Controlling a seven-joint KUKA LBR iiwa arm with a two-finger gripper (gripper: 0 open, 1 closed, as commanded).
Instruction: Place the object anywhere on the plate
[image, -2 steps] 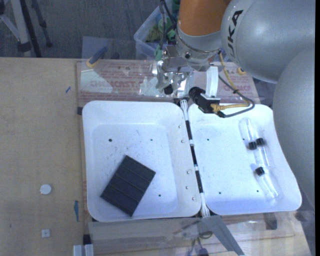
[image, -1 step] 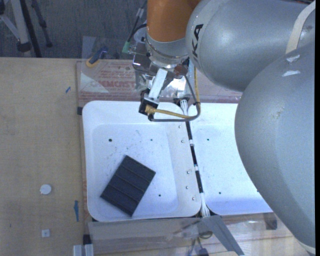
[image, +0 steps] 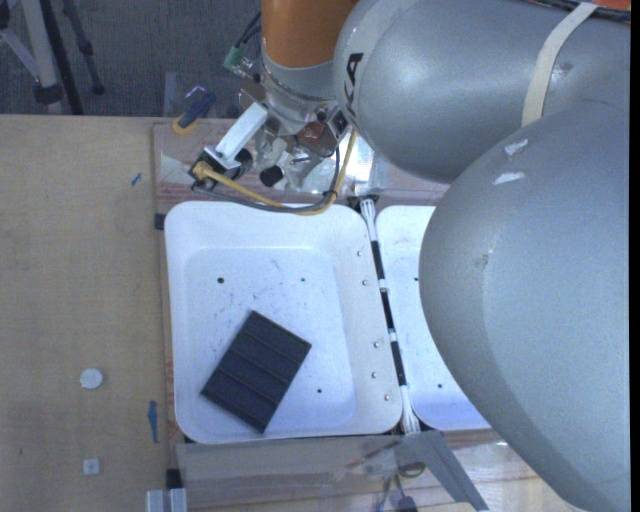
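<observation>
A dark ribbed slab (image: 257, 371) lies flat in the left bin (image: 200, 250), toward its near edge, long axis slanting from near-left to far-right. The gripper (image: 285, 160) hangs beyond that bin's far rim; whether it is open or closed cannot be told.

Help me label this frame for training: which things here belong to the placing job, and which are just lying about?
Job:
- dark ribbed rectangular plate, lying in the left shallow white bin
- pincer, above the bin's far edge

Lying about:
- right shallow white bin
- small white disc on the bench
- blue clamp handle
</observation>
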